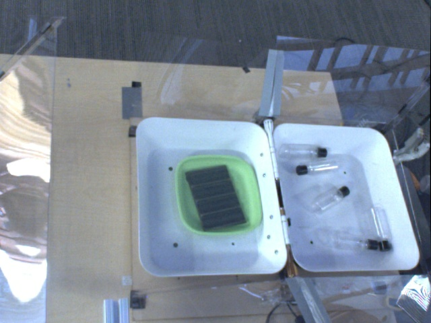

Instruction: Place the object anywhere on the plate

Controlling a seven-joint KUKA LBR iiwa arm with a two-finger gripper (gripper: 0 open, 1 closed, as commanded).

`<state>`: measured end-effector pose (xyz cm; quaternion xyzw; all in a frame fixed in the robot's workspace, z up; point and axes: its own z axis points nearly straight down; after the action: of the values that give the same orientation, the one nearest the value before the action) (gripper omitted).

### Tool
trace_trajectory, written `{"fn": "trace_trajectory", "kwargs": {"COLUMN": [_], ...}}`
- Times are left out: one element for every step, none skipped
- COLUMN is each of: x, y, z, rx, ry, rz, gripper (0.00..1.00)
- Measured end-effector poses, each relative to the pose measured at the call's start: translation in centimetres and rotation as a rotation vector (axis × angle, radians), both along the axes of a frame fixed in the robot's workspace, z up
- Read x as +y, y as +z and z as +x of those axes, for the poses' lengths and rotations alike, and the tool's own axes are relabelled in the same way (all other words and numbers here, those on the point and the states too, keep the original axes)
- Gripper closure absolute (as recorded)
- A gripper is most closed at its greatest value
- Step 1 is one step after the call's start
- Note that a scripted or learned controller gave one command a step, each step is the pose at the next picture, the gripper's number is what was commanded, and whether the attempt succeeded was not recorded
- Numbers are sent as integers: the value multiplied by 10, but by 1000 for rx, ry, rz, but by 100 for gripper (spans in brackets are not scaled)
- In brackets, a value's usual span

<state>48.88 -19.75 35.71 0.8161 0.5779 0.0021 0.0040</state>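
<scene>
A lime-green square plate (250, 195) sits in the middle of the left white bin (151, 200). On it lies a dark grey ribbed rectangular block (215, 198), flat and turned slightly off the plate's sides, well inside the plate's rim. In the right white bin (397, 200) lie several clear vials with black caps, among them one near the back (304, 152), one in the middle (331, 198) and one at the front right (360, 244).
The two bins touch along a central seam with a grey metal bracket (272, 86) behind it. The wooden bench (81, 180) extends to the left, with a reflective clear panel over it. Cables and framing (411, 147) stand beyond the right bin.
</scene>
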Motion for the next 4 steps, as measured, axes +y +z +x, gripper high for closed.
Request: {"fn": "trace_trajectory", "kwargs": {"x": [2, 0, 0, 1], "y": [-44, 58, -2, -41], "z": [0, 1, 0, 2], "rx": [2, -3, 3, 2], "ry": [-27, 86, 74, -3], "rz": [2, -2, 1, 2], "gripper": [0, 0, 0, 0]}}
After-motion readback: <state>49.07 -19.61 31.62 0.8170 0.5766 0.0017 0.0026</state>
